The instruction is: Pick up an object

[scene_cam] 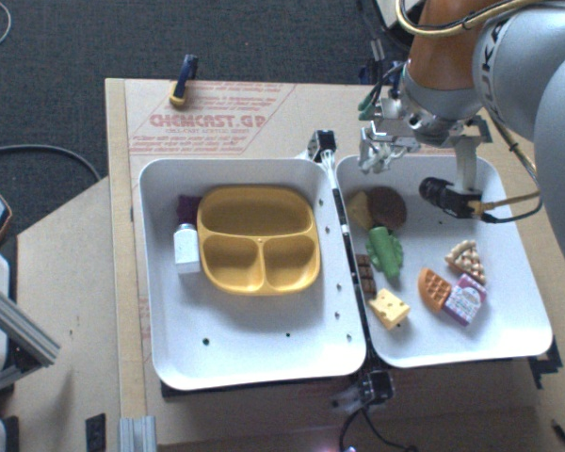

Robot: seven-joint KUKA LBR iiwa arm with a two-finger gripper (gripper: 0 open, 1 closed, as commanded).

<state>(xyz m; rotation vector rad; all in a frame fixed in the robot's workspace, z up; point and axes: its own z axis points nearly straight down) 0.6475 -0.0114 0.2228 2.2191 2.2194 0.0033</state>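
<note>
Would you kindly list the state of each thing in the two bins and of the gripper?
Yellow tray: lying flat in the left bin, compartments bare.
White bottle: beside the tray's left edge.
Green toy: lying in the right bin.
Cheese wedge: lying in the right bin.
Gripper: above the right bin's far edge, holding nothing visible.

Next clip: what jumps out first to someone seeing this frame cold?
The big yellow divided plate in the left bin grabs the eye first, with a small white bottle at its left edge. Next comes the grey and orange arm reaching in from the right, its gripper hovering over the right bin's far end, above scattered toy food such as a cheese wedge and a green piece.
</note>
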